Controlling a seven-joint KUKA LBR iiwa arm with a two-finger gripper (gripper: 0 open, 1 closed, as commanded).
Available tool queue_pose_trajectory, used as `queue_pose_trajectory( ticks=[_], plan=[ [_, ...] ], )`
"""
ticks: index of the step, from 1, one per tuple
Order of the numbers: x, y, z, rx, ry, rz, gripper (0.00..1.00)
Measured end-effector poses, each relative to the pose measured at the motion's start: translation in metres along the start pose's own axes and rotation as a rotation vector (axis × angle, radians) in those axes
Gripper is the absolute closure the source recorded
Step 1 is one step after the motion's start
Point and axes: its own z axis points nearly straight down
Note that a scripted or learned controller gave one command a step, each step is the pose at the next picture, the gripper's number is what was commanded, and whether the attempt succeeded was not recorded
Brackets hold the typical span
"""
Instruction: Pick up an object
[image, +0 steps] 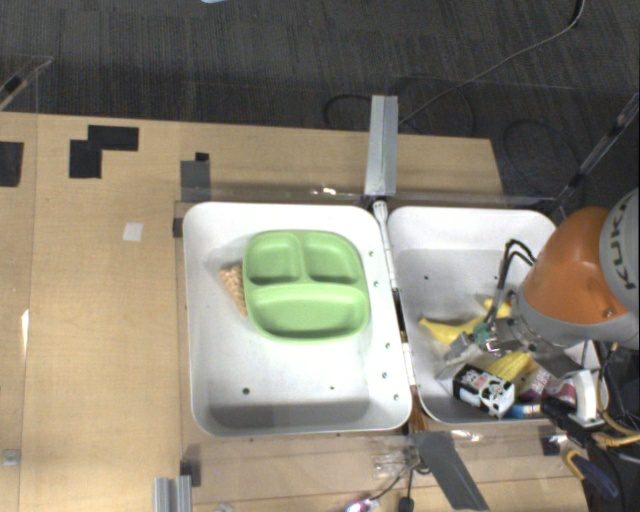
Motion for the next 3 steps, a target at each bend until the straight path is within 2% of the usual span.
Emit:
queue_pose_trajectory(
  ticks=[1,2,3],
  plan=[
    [-0.001,0.090,-0.005,0.004,0.001,0.058,0.00],
    [0.000,0.092,-0.016,0.000,0.000,0.051,1.00],
    [0.000,0.092,-0.016,0.000,0.000,0.051,0.00]
  ],
)
